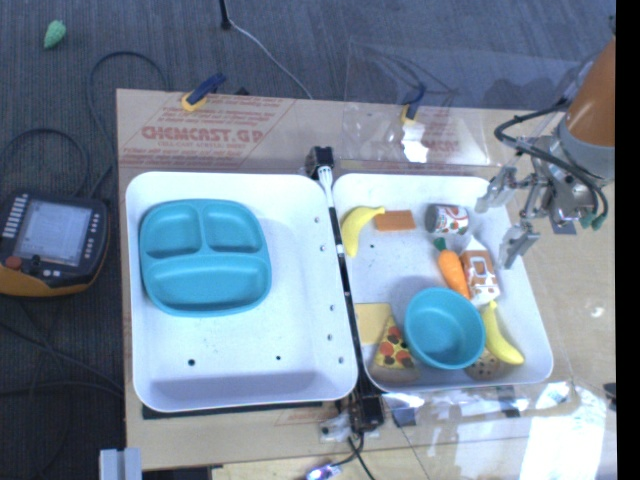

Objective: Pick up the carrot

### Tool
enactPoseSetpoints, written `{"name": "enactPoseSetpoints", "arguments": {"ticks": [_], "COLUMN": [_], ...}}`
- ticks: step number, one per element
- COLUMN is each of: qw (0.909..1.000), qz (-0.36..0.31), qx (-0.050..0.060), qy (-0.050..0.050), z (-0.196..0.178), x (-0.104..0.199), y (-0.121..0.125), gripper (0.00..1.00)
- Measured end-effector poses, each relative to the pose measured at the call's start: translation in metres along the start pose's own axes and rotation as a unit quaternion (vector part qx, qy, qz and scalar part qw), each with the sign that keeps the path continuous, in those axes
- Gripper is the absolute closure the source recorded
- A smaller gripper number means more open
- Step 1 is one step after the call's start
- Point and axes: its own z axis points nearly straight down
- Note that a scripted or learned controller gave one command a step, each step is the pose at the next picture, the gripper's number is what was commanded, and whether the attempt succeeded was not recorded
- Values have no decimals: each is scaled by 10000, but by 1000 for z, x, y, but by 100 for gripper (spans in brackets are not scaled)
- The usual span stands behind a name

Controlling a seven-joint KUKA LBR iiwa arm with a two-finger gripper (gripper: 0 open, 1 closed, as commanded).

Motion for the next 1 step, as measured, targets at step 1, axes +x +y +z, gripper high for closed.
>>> {"name": "enactPoseSetpoints", "arguments": {"ticks": [1], "qw": [9773], "qz": [-2118], "qx": [2], "qy": [-34], "z": [133], "x": [-27], "y": [82], "gripper": [0]}}
